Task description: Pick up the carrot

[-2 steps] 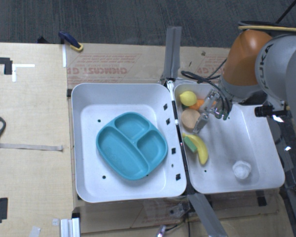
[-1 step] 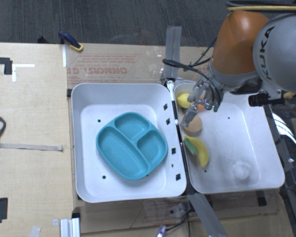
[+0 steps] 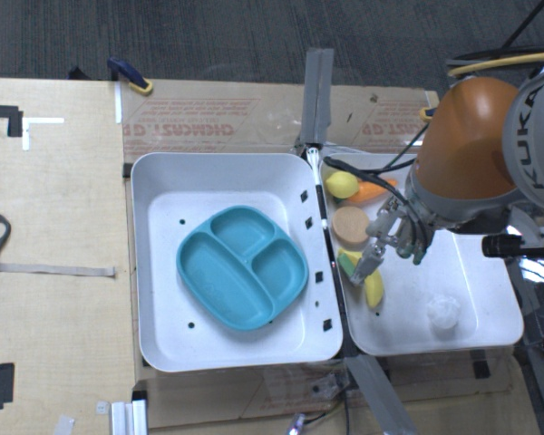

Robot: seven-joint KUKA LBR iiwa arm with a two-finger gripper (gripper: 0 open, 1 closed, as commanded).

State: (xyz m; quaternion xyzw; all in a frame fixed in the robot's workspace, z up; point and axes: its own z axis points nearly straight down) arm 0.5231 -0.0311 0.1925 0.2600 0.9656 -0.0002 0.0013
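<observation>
Right bin point(image 3: 490, 329), carrot point(image 3: 374, 190) half-hidden behind arm, hand point(image 3: 377, 259) open beside it.

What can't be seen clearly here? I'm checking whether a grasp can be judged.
- Carrot: mostly hidden under the arm in the camera view.
- Pincer: its state is too small and cluttered to read.
- Green item by the banana: partly covered, identity unclear.
</observation>
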